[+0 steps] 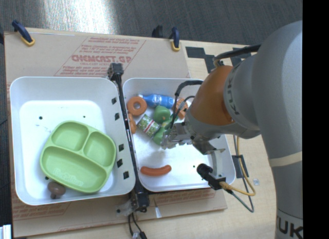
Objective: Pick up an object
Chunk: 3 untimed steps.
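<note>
My gripper (165, 141) is down inside the right bin (191, 180), at the edge of the heap of toy food that sits in the bin's far half. My own wrist and the orange band (211, 99) above it cover most of my fingers from this angle, so I cannot tell how wide they stand or whether anything sits between them. Right at my fingertips lies a small can with a green and red label (147, 125), tipped on its side, and just beyond it a green pepper (162, 113). Further back in the heap a blue bottle (158, 100) lies flat against the bin's far wall, and to its left an orange ring-shaped piece, like a doughnut (136, 105), rests near the divider between the bins. A red sausage (156, 170) lies alone on the bin floor near the front wall, well apart from the heap and from me. The left bin (20, 91) holds a light green divided plate (78, 155) with three compartments, tilted across the floor, and a small brown lump (56, 189) sits at its near corner, touching the plate's rim.
</note>
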Motion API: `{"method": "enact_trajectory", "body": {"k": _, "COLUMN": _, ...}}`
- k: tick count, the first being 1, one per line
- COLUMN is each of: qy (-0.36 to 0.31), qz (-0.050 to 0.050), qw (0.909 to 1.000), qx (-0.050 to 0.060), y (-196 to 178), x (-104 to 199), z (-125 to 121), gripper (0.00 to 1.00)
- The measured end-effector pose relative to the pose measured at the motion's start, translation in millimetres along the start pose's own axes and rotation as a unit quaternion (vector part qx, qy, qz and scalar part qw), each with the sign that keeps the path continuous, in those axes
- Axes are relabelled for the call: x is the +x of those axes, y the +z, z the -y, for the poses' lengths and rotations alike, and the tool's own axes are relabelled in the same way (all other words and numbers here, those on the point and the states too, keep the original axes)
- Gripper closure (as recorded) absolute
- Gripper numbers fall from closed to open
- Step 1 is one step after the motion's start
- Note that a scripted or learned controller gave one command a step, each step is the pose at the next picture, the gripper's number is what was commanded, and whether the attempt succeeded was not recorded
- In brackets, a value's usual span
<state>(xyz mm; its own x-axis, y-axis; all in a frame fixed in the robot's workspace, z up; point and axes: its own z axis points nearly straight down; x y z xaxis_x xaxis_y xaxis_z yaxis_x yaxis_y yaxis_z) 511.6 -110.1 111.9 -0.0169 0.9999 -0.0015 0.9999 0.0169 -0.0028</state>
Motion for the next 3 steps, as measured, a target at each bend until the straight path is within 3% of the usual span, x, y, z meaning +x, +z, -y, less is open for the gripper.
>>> {"method": "enact_trajectory", "body": {"k": 2, "qy": -0.004, "qz": 0.001, "qw": 1.0000, "qx": -0.001, "y": -21, "x": 0, "z": -2, "gripper": 1.00}}
{"method": "enact_trajectory", "body": {"k": 3, "qy": 0.004, "qz": -0.001, "qw": 1.0000, "qx": -0.001, "y": -80, "x": 82, "z": -11, "gripper": 1.00}}
